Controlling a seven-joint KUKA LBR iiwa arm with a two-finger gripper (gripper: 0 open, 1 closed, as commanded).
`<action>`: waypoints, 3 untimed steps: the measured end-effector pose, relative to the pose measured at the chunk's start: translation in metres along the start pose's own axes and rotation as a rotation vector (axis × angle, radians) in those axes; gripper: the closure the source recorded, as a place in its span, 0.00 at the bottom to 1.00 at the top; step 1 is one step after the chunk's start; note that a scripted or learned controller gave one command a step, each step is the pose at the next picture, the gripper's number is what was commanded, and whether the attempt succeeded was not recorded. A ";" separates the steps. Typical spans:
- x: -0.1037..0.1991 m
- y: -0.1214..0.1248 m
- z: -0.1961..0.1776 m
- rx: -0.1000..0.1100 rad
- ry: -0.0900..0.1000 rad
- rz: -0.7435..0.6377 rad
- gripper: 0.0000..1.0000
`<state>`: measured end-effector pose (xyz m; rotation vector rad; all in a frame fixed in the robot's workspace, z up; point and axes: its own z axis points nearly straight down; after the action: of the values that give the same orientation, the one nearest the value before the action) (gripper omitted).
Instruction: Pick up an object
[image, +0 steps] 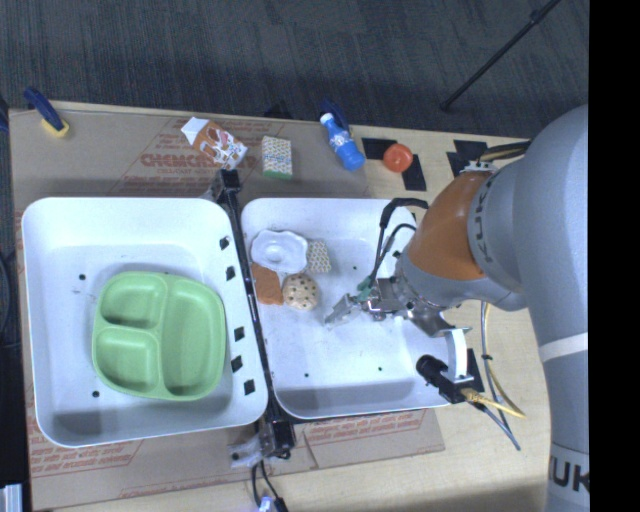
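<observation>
We see two shallow white bins side by side on the bench (120, 135), the left bin (50, 230) and the right bin (340, 395), joined along a black divider. In the left bin lies a green sectioned plate (160, 335), flat on the floor and towards the near side. In the right bin a small cluster sits close to the divider in the far-left part: a white crumpled cup-like object (278, 248), an orange block (266, 285) just beneath it, a round speckled ball (299, 291) touching the orange block on its right, and a pale mesh-patterned piece (318, 257) beside the white object. The grey arm (545, 220) with its orange band (445, 235) reaches in from the right, and the tool (340, 308) hangs low over the middle of the right bin, just to the right of the speckled ball and apart from it. Its metal fingertips (332, 314) appear slightly spread, with nothing between them that we can make out, though they are small and somewhat blurred. Cables loop over the wrist. On the bench beyond the bins lie a yellow-and-blue clamp (45, 112) at the far left, a crumpled printed packet (213, 143), a small pale green box (277, 157), a blue bottle (343, 143) and an orange ball (398, 156).
</observation>
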<state>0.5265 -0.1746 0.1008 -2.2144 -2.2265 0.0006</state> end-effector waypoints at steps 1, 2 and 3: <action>-0.037 -0.044 -0.125 -0.002 -0.002 0.000 0.00; -0.036 -0.051 0.009 0.001 0.001 0.000 0.00; -0.036 -0.050 -0.001 0.003 0.002 -0.004 1.00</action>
<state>0.4764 -0.2104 0.1015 -2.2078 -2.2280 0.0023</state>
